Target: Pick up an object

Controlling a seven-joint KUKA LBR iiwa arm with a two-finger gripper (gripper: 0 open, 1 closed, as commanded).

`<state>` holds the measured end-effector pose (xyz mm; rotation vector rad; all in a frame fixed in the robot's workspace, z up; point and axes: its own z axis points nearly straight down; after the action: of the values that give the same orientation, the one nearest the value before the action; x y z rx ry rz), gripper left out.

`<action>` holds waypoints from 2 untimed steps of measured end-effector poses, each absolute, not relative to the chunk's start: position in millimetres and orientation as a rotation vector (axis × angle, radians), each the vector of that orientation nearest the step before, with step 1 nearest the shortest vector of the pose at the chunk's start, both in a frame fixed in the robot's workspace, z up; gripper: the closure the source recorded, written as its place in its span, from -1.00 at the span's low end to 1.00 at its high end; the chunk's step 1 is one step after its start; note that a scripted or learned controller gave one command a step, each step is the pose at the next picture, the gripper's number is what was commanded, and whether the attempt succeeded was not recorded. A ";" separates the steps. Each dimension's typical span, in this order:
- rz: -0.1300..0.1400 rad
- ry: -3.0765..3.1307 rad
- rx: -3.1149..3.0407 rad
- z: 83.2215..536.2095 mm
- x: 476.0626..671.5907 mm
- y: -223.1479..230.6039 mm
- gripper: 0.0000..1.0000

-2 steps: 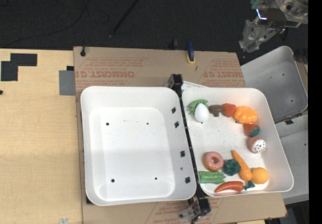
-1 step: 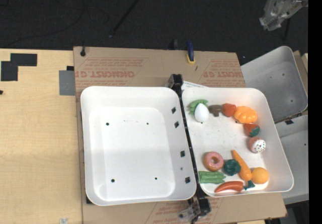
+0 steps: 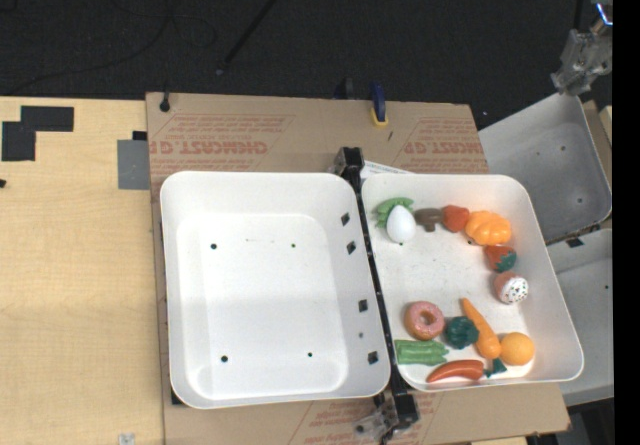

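Two white bins sat side by side; the right bin [image 3: 545, 233] held all the toy food, heaped toward 5 o'clock, likely as pick stock. Carrot [image 3: 481, 327] lay beside donut [image 3: 425, 319]. Gripper [image 3: 585, 53] waited at 2 o'clock; jaw width unreadable.

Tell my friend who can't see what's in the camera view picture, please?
Two shallow white bins sit side by side on a bench: the right bin holds a pile of toy food, including a pink donut, a white egg, an orange carrot and a red chili. The left bin sits beside it.
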<state>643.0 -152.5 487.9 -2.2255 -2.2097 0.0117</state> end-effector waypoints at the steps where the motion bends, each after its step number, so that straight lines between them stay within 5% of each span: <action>1: 0.008 -2.214 -2.223 459.5 643.3 -207.9 1.00; 2: 0.011 -2.214 -2.208 224.1 641.7 -141.3 1.00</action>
<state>641.7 -141.3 224.1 -2.2078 -2.2145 0.0114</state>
